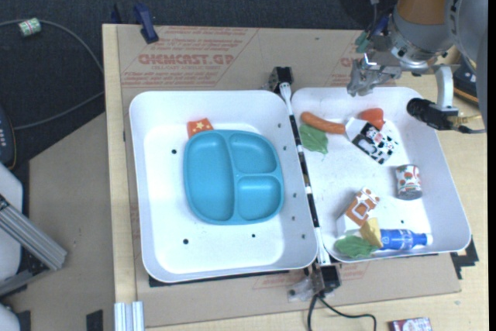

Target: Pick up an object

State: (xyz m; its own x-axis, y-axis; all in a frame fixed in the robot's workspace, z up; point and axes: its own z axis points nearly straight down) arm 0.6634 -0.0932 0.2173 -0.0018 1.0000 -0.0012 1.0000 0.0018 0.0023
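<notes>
Nearest, a blue tube [403,239] lies partly under a yellow piece [372,231] in the right bin [453,198]. At that bin's far rim hangs the gripper [363,83]; whether it is open is unclear, and nothing shows in it.

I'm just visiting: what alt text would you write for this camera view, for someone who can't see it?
A grey and orange robot arm's pincer hovers over the far edge of the right bin, which holds a toy carrot, a small can, a blue tube and other small items. The left bin holds a blue divided plate and a small orange block.
</notes>
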